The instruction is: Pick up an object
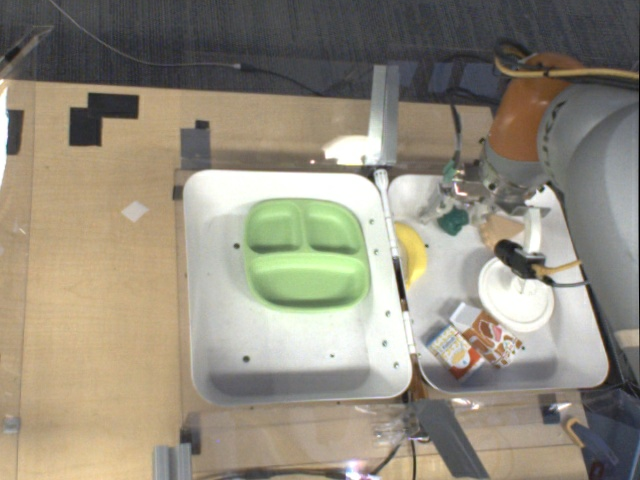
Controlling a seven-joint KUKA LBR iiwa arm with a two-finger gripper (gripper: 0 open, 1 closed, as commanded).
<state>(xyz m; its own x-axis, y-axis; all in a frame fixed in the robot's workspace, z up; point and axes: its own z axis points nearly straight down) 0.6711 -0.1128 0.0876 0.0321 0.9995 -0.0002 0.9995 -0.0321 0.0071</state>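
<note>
- You will find the gripper (462,200) low in the far part of the right bin (575,368), its metal parts bunched over a small dark-green object (454,222). Whether that object sits between the claw's tips or merely beneath them cannot be told, nor can the claw's opening: the parts blur together.
- Just right of it lies a pale tan lump (493,230), partly covered by the wrist; what it is, you cannot make out.
- A yellow banana (411,251) lies against the bin's left wall, near the green object but apart from it.
- A white round dish (515,295) sits mid-bin with a white upright piece on it; a black part with a cable crosses its far rim.
- At the near side, a small carton (451,345) with blue and yellow print touches a red-brown printed packet (493,340).
- The arm (590,158), grey with an orange band, fills the upper right and is cut off by the frame edge; it hides the bin's far right corner.
- Left bin (215,358): a green three-compartment tray (304,251) lies flat in the middle.
- Both bins rest on a light wooden bench (90,308) with black tape marks at its far left; dark carpet lies beyond, crossed by a thin cable.
</note>
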